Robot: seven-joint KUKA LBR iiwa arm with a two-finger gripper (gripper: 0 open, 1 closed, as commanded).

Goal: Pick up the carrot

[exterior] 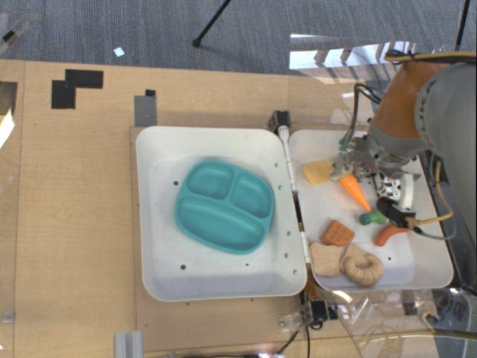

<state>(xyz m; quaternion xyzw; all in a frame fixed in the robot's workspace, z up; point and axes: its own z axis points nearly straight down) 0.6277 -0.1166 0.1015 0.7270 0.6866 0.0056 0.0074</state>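
- I see the carrot (356, 191) lying in the right bin (432, 271), tip towards the near side, beside a yellow chip (318, 172)
- My gripper (356, 164) sits at its top end; finger state I cannot tell
- Left bin (153, 215) holds a teal tray (223, 206)

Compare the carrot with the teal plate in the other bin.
The carrot is orange, slim and tapered; the teal plate is broad, rounded and split into compartments. The carrot is far smaller than the plate. The carrot lies in the right bin among other food pieces, just under the gripper; the plate lies alone in the left bin. Both rest in white bins.
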